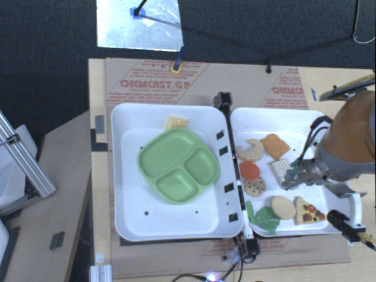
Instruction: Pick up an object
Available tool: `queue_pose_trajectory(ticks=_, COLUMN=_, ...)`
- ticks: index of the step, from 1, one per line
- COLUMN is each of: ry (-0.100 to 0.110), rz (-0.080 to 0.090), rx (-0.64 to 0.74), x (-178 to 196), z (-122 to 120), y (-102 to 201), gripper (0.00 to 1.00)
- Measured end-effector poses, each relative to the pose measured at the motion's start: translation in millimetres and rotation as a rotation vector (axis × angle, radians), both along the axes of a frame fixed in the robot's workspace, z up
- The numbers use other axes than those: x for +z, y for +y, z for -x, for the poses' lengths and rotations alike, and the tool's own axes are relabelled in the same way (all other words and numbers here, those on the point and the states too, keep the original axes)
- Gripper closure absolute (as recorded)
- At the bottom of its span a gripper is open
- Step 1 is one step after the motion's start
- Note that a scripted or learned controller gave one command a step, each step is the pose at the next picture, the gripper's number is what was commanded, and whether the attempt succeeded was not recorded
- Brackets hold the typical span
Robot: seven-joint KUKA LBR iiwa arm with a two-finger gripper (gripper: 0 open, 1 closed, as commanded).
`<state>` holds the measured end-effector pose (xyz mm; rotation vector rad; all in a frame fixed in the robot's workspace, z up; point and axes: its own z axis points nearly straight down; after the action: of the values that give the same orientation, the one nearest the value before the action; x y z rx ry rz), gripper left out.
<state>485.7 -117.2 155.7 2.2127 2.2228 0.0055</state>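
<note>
we start with the worktop (247, 78), a cardboard-covered surface that carries two shallow white bins side by side. the left bin (126, 216) holds a green divided plate (178, 164), sitting tilted near its middle, and a small yellow piece like a cheese slice (176, 123) touching the plate's far edge.

the right bin (294, 116) holds the play food we could pick from: an orange piece like fried chicken (275, 145), a tan croissant-like piece (253, 151), a red tomato slice (249, 170), a chocolate-chip cookie (254, 187), a speckled white square (280, 169), a tan oval bun (283, 207), a pizza slice (307, 211) and a green leaf (265, 218) in the near corner.

the arm (352, 140) reaches in from the right, low over the right bin. the tool (292, 180) sits just beside the speckled white square, between it and the bun. we cannot tell whether its jaws are spread or pressed together, since the dark metal blurs there, and we see nothing pinched in them.

as for progress, we judge the pick not yet made: every item lies flat on the bin floor, none lifted. what remains seems to be the whole grasp, closing on a piece, likely the speckled square nearest the tool, and raising it clear.
</note>
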Motion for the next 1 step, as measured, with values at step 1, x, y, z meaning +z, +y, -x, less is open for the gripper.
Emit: queue_pose_trajectory(ticks=1, ry=-0.003, rz=0.001, rx=0.0, x=61.7, z=2.6, y=-5.3, gripper=1.0)
